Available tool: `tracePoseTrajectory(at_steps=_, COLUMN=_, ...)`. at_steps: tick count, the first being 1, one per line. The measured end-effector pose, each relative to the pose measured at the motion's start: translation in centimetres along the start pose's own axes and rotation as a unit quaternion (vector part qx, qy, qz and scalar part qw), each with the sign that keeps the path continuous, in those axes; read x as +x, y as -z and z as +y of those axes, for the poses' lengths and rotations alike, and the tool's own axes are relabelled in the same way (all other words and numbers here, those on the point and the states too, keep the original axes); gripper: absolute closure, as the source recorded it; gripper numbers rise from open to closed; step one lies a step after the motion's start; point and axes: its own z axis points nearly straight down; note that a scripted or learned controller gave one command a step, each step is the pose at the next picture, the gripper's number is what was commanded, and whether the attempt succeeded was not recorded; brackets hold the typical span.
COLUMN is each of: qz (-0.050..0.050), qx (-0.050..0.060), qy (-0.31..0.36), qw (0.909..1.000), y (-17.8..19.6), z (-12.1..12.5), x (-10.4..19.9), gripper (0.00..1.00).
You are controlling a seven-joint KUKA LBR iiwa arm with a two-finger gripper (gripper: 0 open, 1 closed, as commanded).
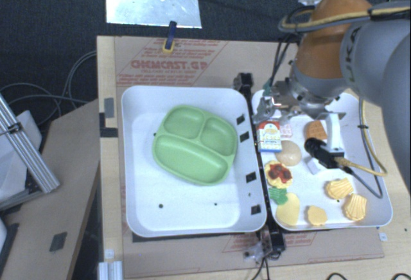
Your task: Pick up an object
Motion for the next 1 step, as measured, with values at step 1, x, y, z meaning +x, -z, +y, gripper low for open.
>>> tracePoseTrajectory(at_steps=1, qz=-0.001, qx=0.001, qy=-0.002, qw=1.0000, y=-0.66, z=1.22, x=2.58, gripper=1.00)
